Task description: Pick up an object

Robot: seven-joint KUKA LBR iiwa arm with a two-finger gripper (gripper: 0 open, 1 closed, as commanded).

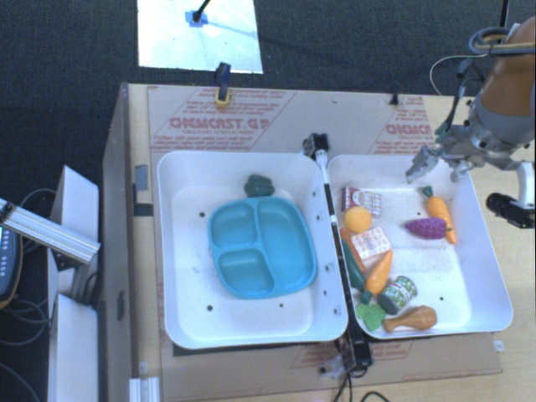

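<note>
Approach step: fingers (437, 164) spread wide, holding nothing, upper right of frame above carrot (439, 211). Next: descend, centre, close.

1. Left white bin (188, 224): holds a blue three-compartment tray (261, 247) at its centre.
2. A dark green lump (259, 186), too blurred to name, lies at the tray's 12 o'clock, touching its rim.
3. Cardboard sheet with red print (218, 124) lies under both bins, showing at their 12 o'clock.
4. A yellow-and-blue clamp (223, 85) grips the cardboard's far edge.
5. A white square sheet (199, 23) lies on the dark floor at 12 o'clock from the clamp.
</note>
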